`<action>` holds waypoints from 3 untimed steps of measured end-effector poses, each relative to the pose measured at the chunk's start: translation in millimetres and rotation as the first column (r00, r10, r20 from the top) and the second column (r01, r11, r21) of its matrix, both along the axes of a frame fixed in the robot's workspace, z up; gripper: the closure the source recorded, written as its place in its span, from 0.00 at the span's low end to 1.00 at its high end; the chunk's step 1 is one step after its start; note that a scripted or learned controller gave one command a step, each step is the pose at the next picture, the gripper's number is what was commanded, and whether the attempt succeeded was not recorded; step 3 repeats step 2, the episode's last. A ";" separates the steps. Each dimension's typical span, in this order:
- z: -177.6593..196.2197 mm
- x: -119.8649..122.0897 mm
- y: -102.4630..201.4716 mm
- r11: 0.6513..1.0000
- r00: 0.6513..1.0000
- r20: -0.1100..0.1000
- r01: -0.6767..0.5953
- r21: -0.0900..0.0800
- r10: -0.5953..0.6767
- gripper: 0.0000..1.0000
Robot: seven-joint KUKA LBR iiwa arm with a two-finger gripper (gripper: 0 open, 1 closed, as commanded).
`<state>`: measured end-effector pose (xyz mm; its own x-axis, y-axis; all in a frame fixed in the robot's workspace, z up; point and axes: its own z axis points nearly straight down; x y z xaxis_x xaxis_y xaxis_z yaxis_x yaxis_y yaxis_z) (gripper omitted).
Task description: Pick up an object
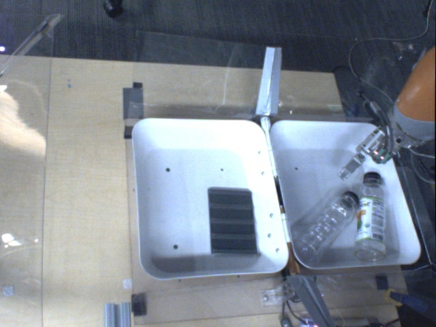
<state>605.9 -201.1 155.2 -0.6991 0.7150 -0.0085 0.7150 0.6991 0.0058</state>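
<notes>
Far to the left of the tool [359,159], on the other side of the middle divider, the left bin [153,148] is seen on the desk [82,182]. In it a dark ribbed block [232,219] lies flat near the front wall. It is well apart from the tool, so it is probably not the thing aimed at now.

Nearer, the right bin [300,148] is placed edge to edge with the left one, probably so that things can be carried from one to the other. Below and a little to the left of the tool, a clear plastic bottle [325,223] with a dark cap is lying on its side at a slant, its cap end pointing up toward the tool. Just below the tool, a second bottle with a label [372,216] lies almost straight along the right wall, its dark cap nearest to the tool. Both bottles rest on their sides, which is how round things settle when they are dropped in loosely.

The tool itself is held low over the back part of the right bin, tilted, with its tip pointing down and left. It is small and blurred in this view, so it cannot be told whether it is apart or together; nothing is seen between its tips. The labelled bottle is judged the nearest candidate for picking, as its cap lies close under the tool.
</notes>
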 end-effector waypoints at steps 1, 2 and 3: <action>12.9 2.9 1.5 1.000 1.000 0.009 -0.007 -0.002 0.007 1.00; 12.8 2.9 1.6 1.000 1.000 0.009 -0.007 -0.002 0.007 0.00; 12.8 2.9 1.6 1.000 1.000 0.009 -0.007 -0.002 0.007 0.00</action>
